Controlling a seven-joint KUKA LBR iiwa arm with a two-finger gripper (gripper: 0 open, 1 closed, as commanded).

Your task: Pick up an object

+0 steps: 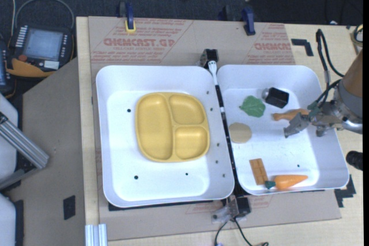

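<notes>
yellow tray fills left bin; right bin holds perhaps a carrot.

The left bin holds a divided plate. In the right bin, a leaf-shaped piece lies left of a small box; a round disc lies nearer, and a toy carrot lies just right of a block at the front.

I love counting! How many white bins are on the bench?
2: the left bin holds a yellow tray; the right bin holds small things.
</notes>
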